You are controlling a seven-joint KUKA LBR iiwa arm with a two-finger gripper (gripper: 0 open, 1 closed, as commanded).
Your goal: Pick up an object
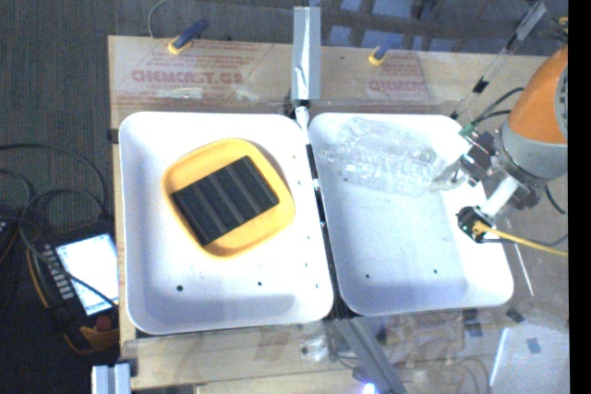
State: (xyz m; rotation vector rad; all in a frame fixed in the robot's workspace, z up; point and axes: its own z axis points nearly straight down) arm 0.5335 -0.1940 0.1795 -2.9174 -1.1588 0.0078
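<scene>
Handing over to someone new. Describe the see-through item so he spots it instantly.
Look in the right white bin, along its far wall. A crumpled clear plastic bottle lies there on its side, nearly colourless against the white, unlike the yellow-and-black ribbed pad in the left bin.

Faint red print "CHEMCAST GP" stands on the brown board (pixel 138 60).

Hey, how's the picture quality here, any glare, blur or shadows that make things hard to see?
Camera view: light is even, shadows faint; the yellow object in the left bin is sharp; the clear bottle nearly vanishes against the white right bin, with small highlights; the arm at the right looks slightly soft.
</scene>
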